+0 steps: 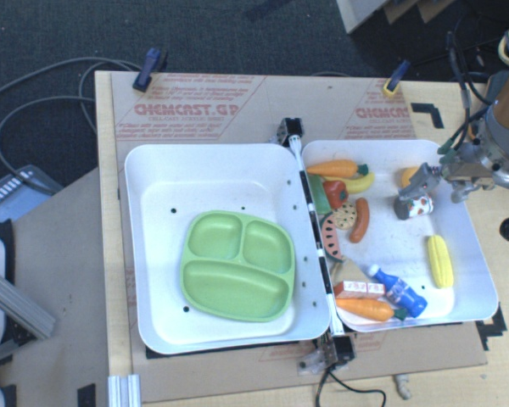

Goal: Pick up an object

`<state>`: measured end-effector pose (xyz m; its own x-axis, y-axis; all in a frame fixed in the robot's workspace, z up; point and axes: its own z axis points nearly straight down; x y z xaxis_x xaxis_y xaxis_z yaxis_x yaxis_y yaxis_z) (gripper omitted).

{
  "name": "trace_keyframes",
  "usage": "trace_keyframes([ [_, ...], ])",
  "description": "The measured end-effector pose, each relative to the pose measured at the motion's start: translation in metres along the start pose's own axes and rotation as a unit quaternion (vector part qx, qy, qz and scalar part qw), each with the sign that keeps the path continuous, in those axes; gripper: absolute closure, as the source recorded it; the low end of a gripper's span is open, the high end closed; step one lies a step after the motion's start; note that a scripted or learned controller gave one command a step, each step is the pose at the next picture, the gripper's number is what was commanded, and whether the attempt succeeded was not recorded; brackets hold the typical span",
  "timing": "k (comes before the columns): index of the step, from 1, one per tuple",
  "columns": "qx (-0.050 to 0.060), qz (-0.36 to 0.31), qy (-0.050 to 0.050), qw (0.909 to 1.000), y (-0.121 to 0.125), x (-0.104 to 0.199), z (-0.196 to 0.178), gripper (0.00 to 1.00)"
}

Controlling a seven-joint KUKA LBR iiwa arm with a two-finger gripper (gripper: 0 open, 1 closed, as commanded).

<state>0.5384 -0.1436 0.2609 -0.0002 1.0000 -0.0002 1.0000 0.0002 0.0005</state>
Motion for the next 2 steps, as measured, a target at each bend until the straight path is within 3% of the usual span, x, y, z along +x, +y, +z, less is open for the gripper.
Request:
trace_keyframes([
  [1, 0.001, 0.0, 0.0, 1.0, 0.054, -0.016, 0.077, 0.0],
  [2, -0.003, 0.001, -0.002, 1.0, 0.095, 0.036, 0.15, 0.0],
])
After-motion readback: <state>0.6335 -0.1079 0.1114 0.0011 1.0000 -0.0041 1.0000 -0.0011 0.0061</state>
